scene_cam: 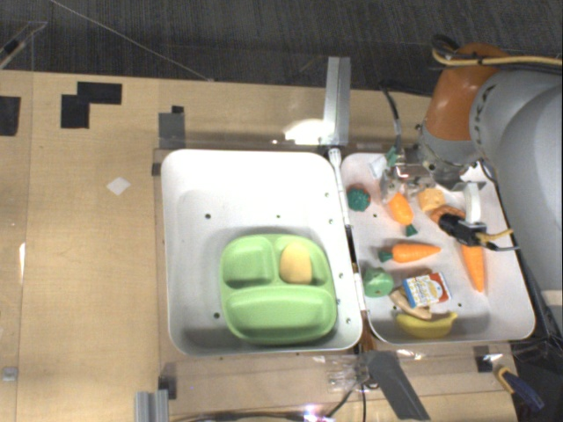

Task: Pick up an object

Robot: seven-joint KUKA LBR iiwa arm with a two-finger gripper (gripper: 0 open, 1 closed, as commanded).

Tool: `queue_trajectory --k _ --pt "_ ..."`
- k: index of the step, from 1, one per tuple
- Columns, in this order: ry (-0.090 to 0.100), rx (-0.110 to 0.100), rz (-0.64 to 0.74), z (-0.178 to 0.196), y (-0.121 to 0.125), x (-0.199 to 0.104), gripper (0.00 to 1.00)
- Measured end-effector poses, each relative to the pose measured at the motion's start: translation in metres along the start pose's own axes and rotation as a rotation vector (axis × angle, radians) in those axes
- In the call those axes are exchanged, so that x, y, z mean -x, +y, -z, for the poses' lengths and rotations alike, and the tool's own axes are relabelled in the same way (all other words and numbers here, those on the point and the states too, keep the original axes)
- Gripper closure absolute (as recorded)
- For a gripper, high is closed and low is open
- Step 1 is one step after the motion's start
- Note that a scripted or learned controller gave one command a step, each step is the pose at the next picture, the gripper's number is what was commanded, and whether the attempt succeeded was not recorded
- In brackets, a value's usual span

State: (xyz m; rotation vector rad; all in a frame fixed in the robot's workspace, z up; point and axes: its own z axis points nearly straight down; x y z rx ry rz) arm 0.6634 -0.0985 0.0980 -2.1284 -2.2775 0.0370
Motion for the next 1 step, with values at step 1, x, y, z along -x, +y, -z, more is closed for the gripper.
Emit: queue_trajectory --k 1 --pt "-0.003 0.038 0.067 0.0854 -0.0401 -0.0666 1.00"
